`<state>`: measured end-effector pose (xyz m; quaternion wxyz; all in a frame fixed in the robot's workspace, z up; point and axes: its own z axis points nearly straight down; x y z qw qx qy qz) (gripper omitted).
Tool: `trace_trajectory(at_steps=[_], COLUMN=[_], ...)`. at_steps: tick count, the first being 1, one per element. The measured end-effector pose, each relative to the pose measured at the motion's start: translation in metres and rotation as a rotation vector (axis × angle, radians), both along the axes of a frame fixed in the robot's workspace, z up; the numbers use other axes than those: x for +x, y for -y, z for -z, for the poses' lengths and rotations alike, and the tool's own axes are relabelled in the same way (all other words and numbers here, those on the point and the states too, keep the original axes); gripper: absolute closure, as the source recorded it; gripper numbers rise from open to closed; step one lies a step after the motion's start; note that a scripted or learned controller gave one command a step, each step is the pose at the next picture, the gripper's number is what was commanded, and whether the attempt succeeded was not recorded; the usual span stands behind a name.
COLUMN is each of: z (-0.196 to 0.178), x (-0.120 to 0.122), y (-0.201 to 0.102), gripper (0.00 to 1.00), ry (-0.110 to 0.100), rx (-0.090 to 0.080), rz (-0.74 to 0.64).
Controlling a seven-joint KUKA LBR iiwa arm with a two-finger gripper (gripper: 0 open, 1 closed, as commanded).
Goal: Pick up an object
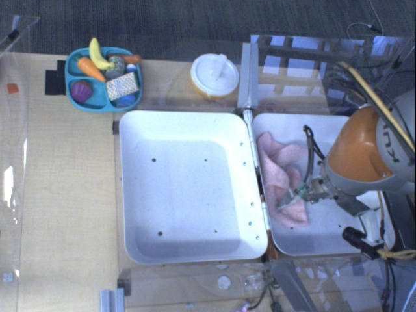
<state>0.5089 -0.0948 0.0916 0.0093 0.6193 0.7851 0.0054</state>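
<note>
Reaching in from the right, orange-banded arm (356,149) bent low, wrist angled leftward, gripper (300,192) pointing down and left.

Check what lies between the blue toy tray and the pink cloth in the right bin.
In the camera view, between the blue toy tray and the pink cloth lies the left white bin, and then the rims where the two bins meet.

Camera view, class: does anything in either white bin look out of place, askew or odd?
The pink cloth in the right bin lies crumpled in a heap against the left wall, not spread flat. The gripper is down at its lower part. Nothing looks spilled or damaged.
</note>
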Motion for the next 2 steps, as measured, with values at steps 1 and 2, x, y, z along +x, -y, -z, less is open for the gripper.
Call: trace_trajectory(at_steps=[1,2], z=[-0.012,-0.094], x=[0.003,0.057], y=[-0.001,-0.078], gripper=[1.0,1.0], ry=[0.007,-0.018], rx=[0.0,0.005], rz=[-0.001,0.171])
